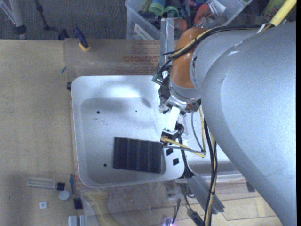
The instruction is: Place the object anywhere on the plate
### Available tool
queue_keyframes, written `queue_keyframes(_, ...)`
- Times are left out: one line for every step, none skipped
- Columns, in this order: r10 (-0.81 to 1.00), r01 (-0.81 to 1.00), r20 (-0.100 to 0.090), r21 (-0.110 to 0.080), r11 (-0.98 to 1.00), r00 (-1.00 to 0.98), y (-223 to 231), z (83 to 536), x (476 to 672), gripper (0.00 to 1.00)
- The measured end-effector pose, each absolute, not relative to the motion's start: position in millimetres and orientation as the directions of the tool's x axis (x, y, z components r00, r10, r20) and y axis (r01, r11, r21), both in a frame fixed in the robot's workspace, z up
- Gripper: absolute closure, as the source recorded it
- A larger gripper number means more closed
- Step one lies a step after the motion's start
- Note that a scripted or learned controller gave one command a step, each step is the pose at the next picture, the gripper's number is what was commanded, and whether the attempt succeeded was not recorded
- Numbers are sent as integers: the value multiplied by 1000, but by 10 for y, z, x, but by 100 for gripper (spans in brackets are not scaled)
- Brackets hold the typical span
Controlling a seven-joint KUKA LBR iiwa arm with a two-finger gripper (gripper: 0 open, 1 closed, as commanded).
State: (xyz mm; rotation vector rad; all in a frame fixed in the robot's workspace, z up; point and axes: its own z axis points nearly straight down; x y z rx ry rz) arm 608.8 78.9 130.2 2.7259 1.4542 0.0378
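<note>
A black ridged rectangular plate point(137, 155) lies flat in the near part of the left white bin point(94, 126). My gripper point(170, 145) hangs over the bin's right rim, just right of the plate's upper right corner and close to it. The grey arm with its orange band point(184, 65) comes in from the right and hides the other bin. No loose object can be made out at the gripper; small dark parts show below it by the rim.
A clear tub of colourful items point(188, 4) stands beyond the bins. Small tools and bits point(51, 185) lie on the wooden bench at the near left. Cables point(207, 145) trail down beside the gripper.
</note>
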Motion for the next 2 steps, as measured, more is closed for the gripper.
queue_keyframes(992, 993, -38, -26, -118, 117, 658, 1224, 6534, 100)
queue_keyframes(989, 990, -39, -10, -143, 143, 670, 1226, 6495, 100)
